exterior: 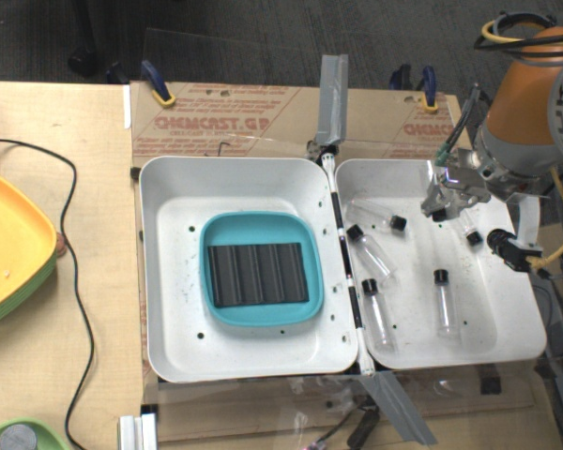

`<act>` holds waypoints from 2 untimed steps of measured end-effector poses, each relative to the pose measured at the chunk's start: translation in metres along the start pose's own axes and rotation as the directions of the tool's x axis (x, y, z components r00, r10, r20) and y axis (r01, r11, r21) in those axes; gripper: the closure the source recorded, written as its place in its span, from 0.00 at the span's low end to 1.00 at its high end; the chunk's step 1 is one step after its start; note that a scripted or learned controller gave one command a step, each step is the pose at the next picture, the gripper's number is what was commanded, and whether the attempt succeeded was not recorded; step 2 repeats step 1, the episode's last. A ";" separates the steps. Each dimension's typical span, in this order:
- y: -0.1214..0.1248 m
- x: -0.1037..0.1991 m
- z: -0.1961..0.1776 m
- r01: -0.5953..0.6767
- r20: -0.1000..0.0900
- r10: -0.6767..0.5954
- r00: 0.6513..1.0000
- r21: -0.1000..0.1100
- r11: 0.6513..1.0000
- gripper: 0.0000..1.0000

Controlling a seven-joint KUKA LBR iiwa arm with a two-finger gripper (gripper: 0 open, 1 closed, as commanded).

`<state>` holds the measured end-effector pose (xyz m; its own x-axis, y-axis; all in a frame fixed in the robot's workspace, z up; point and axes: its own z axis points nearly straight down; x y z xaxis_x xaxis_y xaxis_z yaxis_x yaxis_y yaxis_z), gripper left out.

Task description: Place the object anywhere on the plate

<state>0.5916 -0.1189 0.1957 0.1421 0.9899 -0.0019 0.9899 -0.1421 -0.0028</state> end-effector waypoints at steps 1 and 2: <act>0.000 0.000 0.000 0.000 0.000 0.000 1.000 0.000 1.000 0.00; 0.000 0.000 0.000 0.000 0.000 0.000 1.000 0.000 1.000 0.00</act>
